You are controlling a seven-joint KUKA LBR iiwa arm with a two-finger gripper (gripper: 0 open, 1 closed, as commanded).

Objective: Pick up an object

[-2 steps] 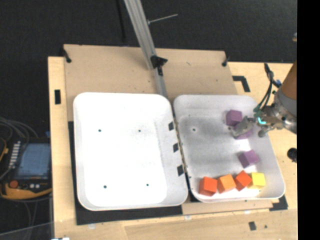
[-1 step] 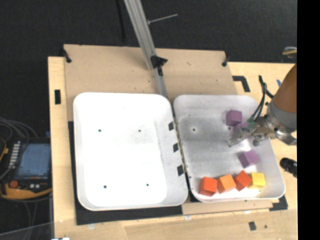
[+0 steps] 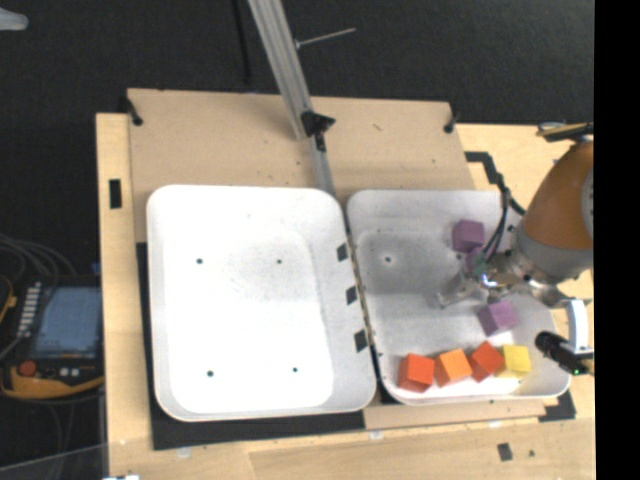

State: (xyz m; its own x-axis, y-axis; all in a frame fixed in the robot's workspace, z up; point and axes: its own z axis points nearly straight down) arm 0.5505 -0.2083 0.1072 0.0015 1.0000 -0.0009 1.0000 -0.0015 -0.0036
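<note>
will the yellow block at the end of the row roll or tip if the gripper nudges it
The yellow block looks cube-shaped and flat-faced, so it would probably slide, not roll. It touches the red block near the bin wall, so a push may shift both.

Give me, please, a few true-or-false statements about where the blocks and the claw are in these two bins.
1. All the blocks lie in the right bin. True.
2. The two purple blocks touch each other. False: the upper purple block and the lower purple block lie apart.
3. The yellow block ends the row along the bin's near wall. True.
4. That row holds four orange blocks. False: it holds three, starting with the leftmost orange block.
5. The claw is over the left bin. False: it is over the right bin.
</note>
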